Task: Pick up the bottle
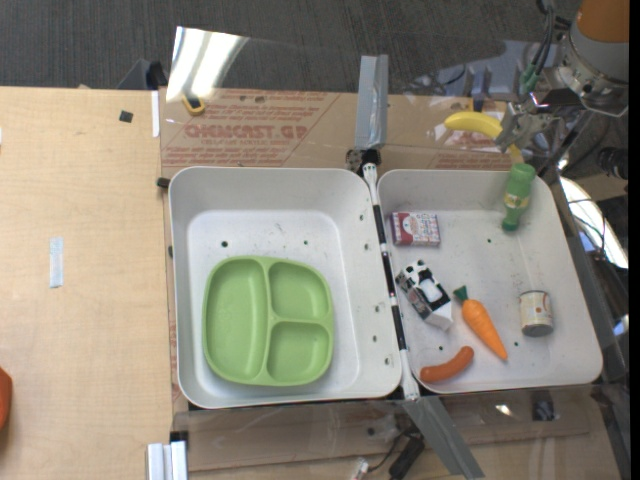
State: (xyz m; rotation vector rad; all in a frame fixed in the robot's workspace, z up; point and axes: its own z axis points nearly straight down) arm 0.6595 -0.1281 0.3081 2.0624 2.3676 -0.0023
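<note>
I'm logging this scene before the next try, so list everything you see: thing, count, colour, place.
bottle: 1, green, far right part of the right bin, upright
right bin: 1, white, right half of the bench
left bin: 1, white, beside the right bin
divided plate: 1, light green, in the left bin
small box: 1, red and white, far left part of the right bin
black-and-white toy: 1, left side of the right bin
carrot: 1, orange with green top, middle of the right bin
sausage: 1, red-orange, near edge of the right bin
can: 1, pale, right side of the right bin
banana: 1, yellow, behind the right bin
gripper: 1, grey, above and behind the bottle, apart from it
</note>
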